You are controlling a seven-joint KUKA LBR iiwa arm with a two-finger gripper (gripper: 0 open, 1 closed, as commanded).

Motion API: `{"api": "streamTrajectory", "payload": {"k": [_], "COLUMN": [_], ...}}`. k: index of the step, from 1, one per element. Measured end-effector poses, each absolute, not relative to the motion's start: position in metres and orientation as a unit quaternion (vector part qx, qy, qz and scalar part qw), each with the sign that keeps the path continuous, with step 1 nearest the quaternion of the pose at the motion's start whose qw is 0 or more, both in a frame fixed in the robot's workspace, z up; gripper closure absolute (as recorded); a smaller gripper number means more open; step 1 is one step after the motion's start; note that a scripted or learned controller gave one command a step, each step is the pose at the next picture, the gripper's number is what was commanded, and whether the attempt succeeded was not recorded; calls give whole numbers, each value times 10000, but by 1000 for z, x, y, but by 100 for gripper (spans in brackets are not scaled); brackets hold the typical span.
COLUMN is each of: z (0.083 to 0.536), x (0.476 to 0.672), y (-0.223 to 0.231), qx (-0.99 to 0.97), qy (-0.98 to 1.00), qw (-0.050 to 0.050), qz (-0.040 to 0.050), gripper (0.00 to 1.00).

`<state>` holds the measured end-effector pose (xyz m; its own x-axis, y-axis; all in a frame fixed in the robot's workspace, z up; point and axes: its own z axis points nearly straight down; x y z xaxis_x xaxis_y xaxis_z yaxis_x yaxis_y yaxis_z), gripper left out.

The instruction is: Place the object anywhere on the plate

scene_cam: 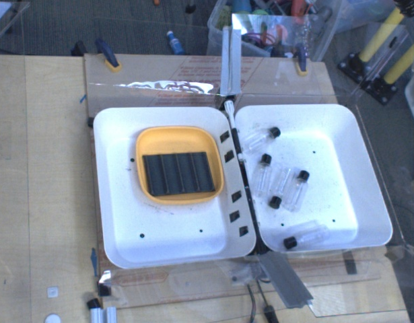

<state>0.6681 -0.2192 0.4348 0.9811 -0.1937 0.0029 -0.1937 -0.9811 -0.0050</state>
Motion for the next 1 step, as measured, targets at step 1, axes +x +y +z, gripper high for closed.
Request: {"api": "streamTrajectory", "payload": {"k": [1], "z": [435], "x": [668], "y": [-219], "qx": [-9952], "qy": [975], "qw": [24], "qz": [-17], "gripper": [100]}}
